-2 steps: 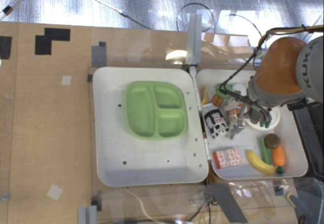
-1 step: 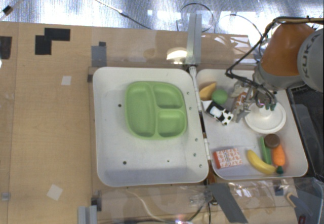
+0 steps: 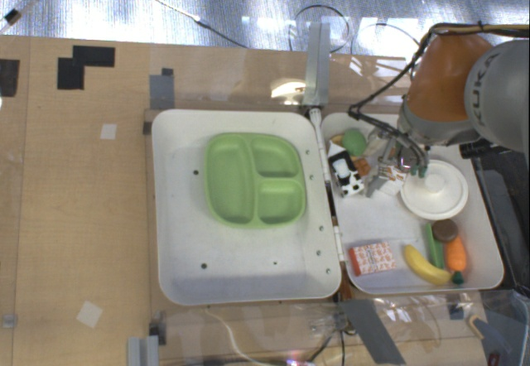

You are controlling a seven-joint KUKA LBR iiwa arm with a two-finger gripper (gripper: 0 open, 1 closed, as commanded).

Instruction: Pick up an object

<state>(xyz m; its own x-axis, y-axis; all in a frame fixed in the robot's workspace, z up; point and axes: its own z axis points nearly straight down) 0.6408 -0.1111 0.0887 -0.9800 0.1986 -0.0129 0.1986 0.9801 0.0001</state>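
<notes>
My gripper [image 3: 383, 176] hangs low in the right bin [image 3: 489, 273], over its upper left part. Just left of it lie a black-and-white toy [image 3: 344, 175], a small orange piece [image 3: 362, 166] and a green ball [image 3: 354, 142]. A white plate with a knob [image 3: 434, 189] sits right of the gripper. Near the bin's front edge lie a red-and-white packet [image 3: 373, 257], a yellow banana [image 3: 426, 266], a carrot [image 3: 456, 255], a brown round piece [image 3: 445, 230] and a green stick [image 3: 431, 236]. I see nothing between the fingers.
The left bin [image 3: 178, 273] holds a green divided plate [image 3: 255, 179]. A metal post [image 3: 315, 66] stands at the back between the bins. Cables loop behind the right bin. The arm's grey and orange body [image 3: 464, 91] covers the right bin's far corner.
</notes>
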